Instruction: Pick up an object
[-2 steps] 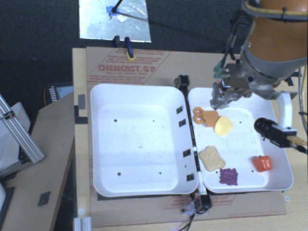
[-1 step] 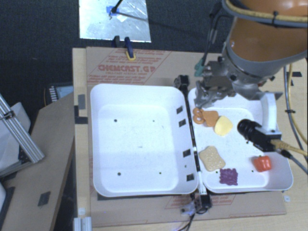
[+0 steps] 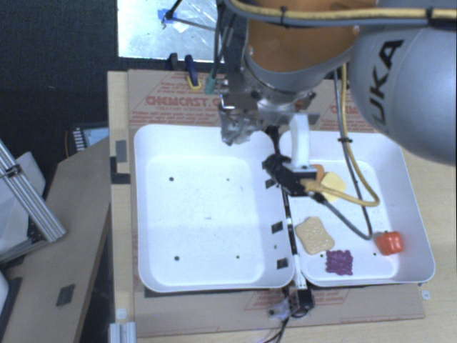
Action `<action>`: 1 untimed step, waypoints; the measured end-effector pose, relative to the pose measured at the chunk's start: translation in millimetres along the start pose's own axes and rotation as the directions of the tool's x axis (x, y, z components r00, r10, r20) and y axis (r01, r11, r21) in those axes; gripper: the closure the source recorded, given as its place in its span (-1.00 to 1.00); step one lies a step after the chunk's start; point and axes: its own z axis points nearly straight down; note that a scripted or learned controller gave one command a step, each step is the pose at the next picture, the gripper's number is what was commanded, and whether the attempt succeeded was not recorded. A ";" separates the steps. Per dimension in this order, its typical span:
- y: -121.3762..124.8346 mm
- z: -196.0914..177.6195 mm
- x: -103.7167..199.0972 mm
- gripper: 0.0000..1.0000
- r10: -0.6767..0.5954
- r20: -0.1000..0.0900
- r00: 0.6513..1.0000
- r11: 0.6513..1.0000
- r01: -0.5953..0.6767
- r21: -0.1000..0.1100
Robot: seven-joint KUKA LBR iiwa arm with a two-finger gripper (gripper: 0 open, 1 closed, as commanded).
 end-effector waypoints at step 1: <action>-29.0 -137.8 -103.4 1.00 0.016 0.001 1.000 1.000 -0.016 -0.011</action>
